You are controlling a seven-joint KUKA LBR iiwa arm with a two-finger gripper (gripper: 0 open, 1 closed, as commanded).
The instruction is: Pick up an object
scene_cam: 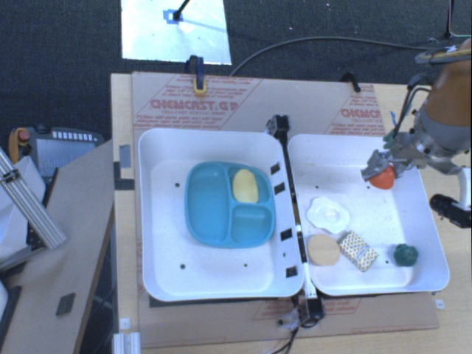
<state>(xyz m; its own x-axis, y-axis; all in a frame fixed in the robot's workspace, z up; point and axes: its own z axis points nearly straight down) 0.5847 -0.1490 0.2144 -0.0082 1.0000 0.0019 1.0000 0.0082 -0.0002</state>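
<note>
Hovering over the right bin (pixel 435 275), the gripper (pixel 382 172) had its fingers clamped on a red object (pixel 383 179).

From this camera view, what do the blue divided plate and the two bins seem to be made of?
The blue divided plate looks like moulded plastic with a smooth matte finish: one even colour, rounded raised dividers. The left bin and right bin look like thin formed white plastic, with soft rounded rims and a slight sheen, though this is not certain.
</note>
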